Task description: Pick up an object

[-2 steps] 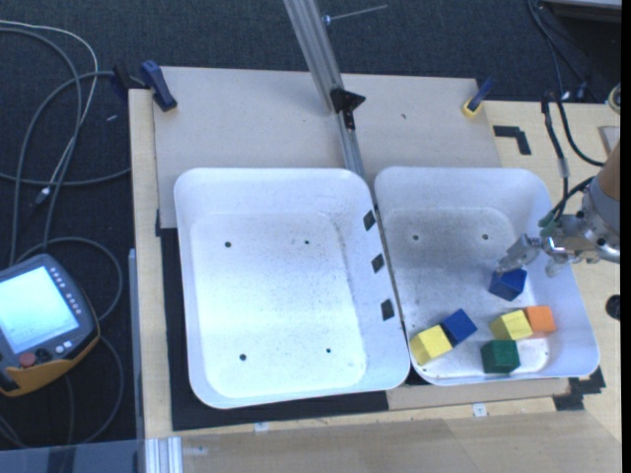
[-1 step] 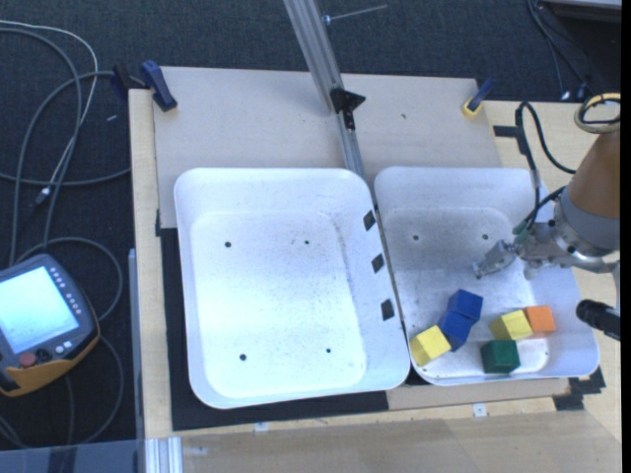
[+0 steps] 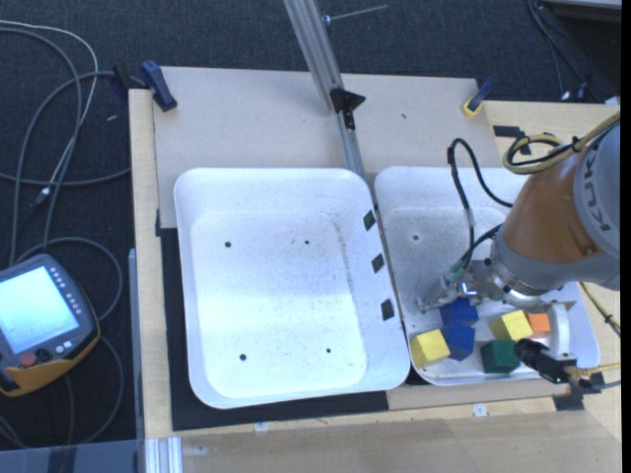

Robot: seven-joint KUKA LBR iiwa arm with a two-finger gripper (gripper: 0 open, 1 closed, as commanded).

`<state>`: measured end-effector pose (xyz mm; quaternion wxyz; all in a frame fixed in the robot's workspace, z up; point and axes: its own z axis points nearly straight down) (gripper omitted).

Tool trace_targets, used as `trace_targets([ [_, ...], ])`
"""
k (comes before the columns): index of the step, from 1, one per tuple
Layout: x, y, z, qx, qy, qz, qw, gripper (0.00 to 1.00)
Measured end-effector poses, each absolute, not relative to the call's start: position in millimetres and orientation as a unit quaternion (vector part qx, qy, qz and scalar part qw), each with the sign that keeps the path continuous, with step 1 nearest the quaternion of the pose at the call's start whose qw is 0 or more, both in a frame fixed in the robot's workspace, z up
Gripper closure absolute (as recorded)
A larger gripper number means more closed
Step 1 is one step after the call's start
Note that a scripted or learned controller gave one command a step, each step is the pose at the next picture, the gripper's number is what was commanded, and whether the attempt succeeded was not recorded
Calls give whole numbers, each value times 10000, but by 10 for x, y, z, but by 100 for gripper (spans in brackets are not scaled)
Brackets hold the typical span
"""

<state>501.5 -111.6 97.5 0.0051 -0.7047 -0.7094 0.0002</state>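
Observation:
My gripper [image 3: 455, 292] hangs low over the front half of the right bin [image 3: 419, 187], at the end of the orange-banded arm coming in from the right. A blue block [image 3: 458, 327] lies directly under and in front of it, touching or nearly touching the gripper's tip; whether it is gripped I cannot tell. A yellow cube [image 3: 430, 348] sits beside the blue block at the bin's front left. A green block [image 3: 500, 356], a second yellow block [image 3: 516, 324] and an orange block [image 3: 539, 321] cluster to the right, partly tucked under the wrist.
The left bin [image 3: 193, 197] stands beside the right one, divided from it by a ridge with black clips [image 3: 378, 262]. A metal post [image 3: 314, 42] slants up from the bench's back. A teach pendant [image 3: 35, 318] lies on the floor at left.

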Motion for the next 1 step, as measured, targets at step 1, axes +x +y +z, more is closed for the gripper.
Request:
trace_targets([
  [1, 4941, -913, 994, -7064, -7078, -1, 21, 0],
])
